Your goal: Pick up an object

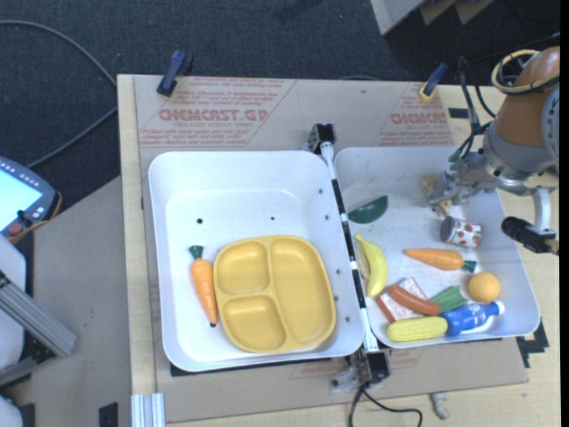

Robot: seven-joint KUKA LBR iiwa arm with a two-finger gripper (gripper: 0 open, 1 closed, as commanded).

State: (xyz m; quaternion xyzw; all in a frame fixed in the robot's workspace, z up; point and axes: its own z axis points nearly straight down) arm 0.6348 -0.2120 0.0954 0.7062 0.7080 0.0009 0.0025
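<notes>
Approach step: end effector [442, 196], grip state unreadable and nothing seen held, hovers in right bin [526, 285]; small can [461, 232] lies just below it, so next move needs a short descent.

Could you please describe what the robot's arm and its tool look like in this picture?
The arm is grey metal with an orange band above the wrist and black cables looping alongside. Its tool is a small, pale grey metal assembly with tan-coloured parts near the tip.

The arm [526, 105] is cut off by the right edge.
</notes>
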